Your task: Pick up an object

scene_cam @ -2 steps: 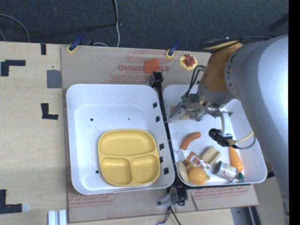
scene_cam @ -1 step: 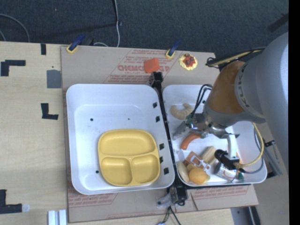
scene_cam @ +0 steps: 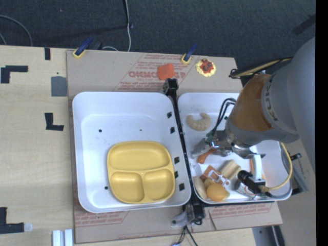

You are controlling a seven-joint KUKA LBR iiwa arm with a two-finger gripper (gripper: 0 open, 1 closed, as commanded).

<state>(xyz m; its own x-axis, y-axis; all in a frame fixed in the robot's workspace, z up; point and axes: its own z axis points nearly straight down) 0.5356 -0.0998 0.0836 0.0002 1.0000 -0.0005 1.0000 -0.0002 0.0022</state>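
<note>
In the right bin [scene_cam: 266, 196] my gripper [scene_cam: 206, 146] reaches down near the left wall, just below a beige croissant-shaped piece [scene_cam: 199, 121]. A small orange piece [scene_cam: 203, 158] lies right under the gripper's tip. Whether it is touched I cannot tell. Further toward the front lie an orange-and-white packet [scene_cam: 210, 176], a pale tan block [scene_cam: 229, 168] and a round orange-yellow item [scene_cam: 218, 192]. The arm's grey body and orange band cover the bin's right half.
The left bin [scene_cam: 87, 117] holds a yellow three-compartment tray [scene_cam: 140, 170]. On the cardboard behind the bins sit an orange block [scene_cam: 165, 72] and a small yellow-and-red toy [scene_cam: 206, 66]. A black divider [scene_cam: 177, 122] runs between the bins.
</note>
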